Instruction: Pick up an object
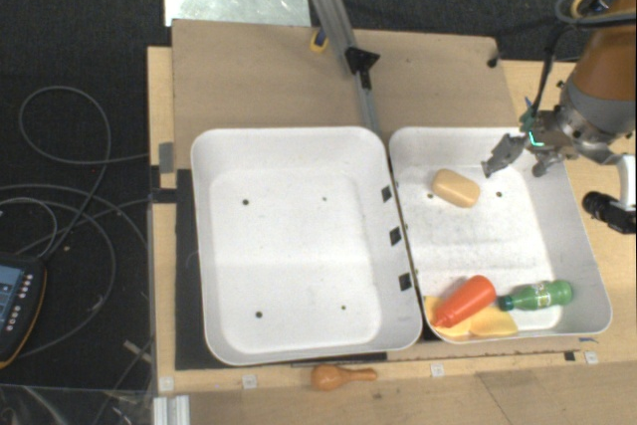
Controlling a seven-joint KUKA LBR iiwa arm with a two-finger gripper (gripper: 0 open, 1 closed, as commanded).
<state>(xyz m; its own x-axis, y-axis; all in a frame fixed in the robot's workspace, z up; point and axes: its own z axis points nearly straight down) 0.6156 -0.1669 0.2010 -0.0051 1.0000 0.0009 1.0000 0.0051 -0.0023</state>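
Camera view from above the bench: two shallow white bins sit side by side on a brown board. The left bin (289, 244) has a bare white floor. The right bin (498, 229) holds four things. A tan, rounded block (455, 188) lies near the bin's back, close to the wall shared with the left bin. Along the front edge an orange carrot-shaped toy (464, 301) lies tilted, touching a flat yellow piece (485, 323) beneath it, and a small green bottle (535, 296) lies on its side just beside them to the right. The gripper (520, 157) hangs over the back right part of this bin, its two grey fingers spread apart with nothing between them, just right of the tan block and not touching it. On the board in front of the bins lies a small tan pear-shaped object (338, 375).
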